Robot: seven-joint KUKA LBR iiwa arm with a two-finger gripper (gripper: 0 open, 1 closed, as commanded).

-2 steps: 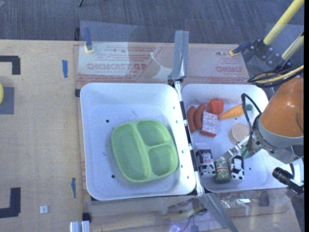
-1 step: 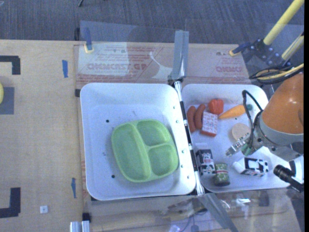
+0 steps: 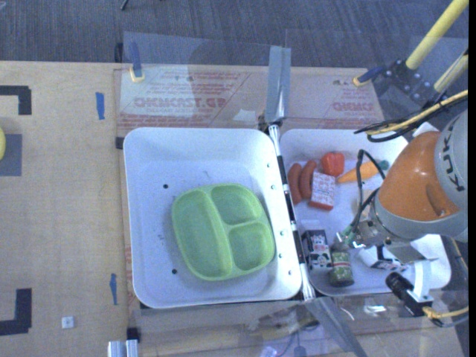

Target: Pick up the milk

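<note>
In the left bin [image 3: 149, 162] we see a green divided tray [image 3: 223, 230]; in the right bin [image 3: 297, 141] the milk [image 3: 323, 190] — a small red-and-white carton — lies beside sausages [image 3: 300, 181], while the gripper [image 3: 343, 262] hangs lower down — grip state we cannot tell.

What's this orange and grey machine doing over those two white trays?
A grey and orange robot arm is leaning over the right white bin, which holds toy groceries: reddish sausages, a small red and white carton, an orange carrot and a little dark bottle. It is after the milk. The left white bin holds a green divided plate.
</note>
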